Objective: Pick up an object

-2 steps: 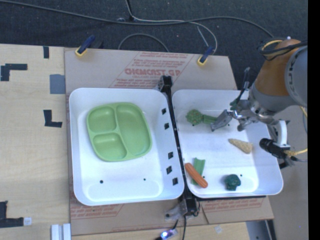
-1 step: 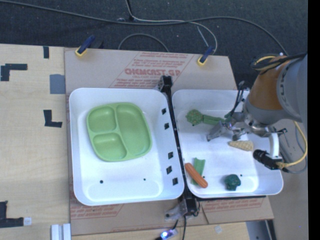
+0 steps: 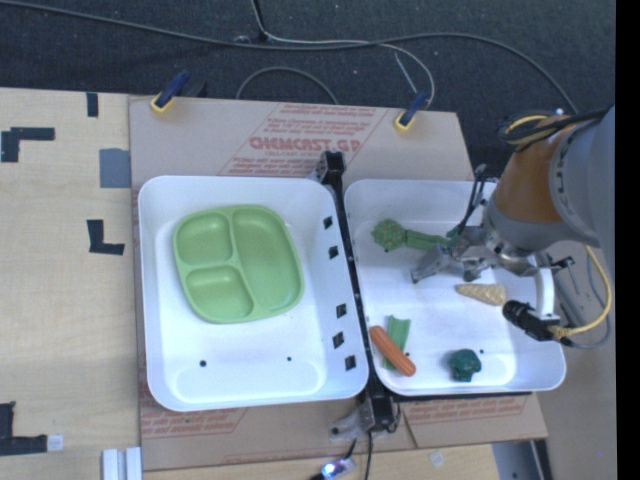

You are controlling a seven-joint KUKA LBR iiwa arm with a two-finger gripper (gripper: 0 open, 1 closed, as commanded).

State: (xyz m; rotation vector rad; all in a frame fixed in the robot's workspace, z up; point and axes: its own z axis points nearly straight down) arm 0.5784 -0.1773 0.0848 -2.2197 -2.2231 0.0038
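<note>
While gripper (image 3: 428,269) hovers, broccoli (image 3: 392,235) beside

Both bins (image 3: 160,298) are white. The divided plate (image 3: 238,264) is light green. The broccoli piece (image 3: 392,235) is green; the carrot (image 3: 392,350) is orange with a green top. A dark green lump (image 3: 464,364) and a tan cone-shaped piece (image 3: 482,292).
</note>
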